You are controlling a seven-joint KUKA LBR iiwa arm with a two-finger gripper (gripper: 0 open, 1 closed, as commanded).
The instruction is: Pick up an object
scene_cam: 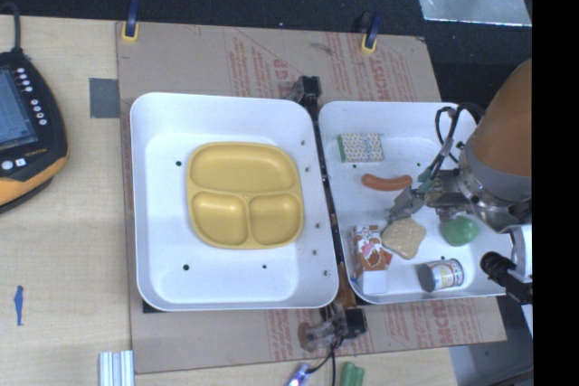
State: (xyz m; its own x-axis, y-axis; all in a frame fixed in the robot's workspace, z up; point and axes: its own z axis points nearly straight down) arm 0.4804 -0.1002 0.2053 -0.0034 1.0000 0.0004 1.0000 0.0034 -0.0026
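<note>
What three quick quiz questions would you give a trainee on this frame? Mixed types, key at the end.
1. True or false: the yellow divided plate lies in the left bin.
2. Which item lies nearest the front rim of the right bin? A) patterned packet B) sausage C) small can
3. Fill in: the gripper sits just above a tan, bread-like ____.

Key
1. True; the plate has three compartments and is alone in that bin.
2. C; the can lies on its side near the front rim.
3. Slice; nothing shows between the fingers, so no grasp can be claimed.
</note>
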